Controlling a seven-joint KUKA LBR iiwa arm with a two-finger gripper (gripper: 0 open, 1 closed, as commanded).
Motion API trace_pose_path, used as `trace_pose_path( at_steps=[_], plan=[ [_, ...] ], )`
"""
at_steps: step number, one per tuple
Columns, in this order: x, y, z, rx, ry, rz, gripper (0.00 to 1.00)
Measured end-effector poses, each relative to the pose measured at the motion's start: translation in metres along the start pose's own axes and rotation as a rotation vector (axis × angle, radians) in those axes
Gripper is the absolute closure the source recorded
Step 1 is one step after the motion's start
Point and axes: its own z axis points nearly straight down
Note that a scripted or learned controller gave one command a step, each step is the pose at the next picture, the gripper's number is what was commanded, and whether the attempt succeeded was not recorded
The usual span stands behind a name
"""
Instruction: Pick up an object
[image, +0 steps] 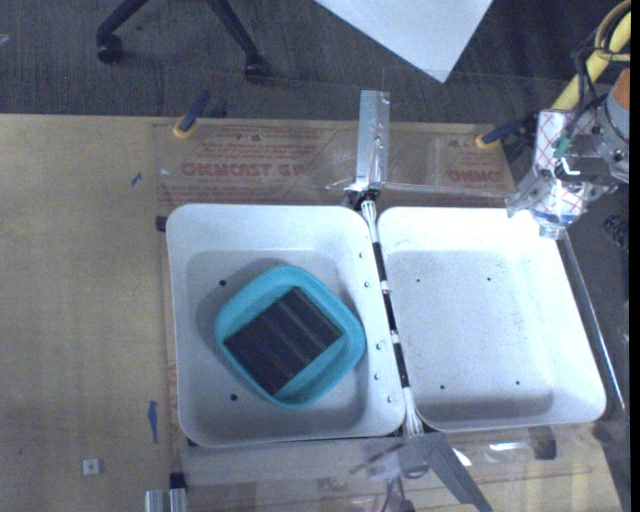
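Still short of any pick, my gripper (560, 195), state unclear, hangs by the right bin's (490, 400) far right corner; next I must cross to the blue tray (345, 345) in the left bin (200, 240).

Blue container (290, 335) in left bin (190, 250) — gripper (548, 205) above right bin's (500, 300) corner

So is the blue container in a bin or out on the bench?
In: the blue container lies flat inside the left bin.
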Motion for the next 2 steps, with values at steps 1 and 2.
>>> trace_pose_path(
  at_steps=[1, 2],
  plan=[
    [0.031, 0.033, 0.125, -0.001, -0.001, -0.037, 0.0],
    [-0.041, 0.033, 0.123, -0.005, -0.004, -0.08, 0.0]
  ],
)
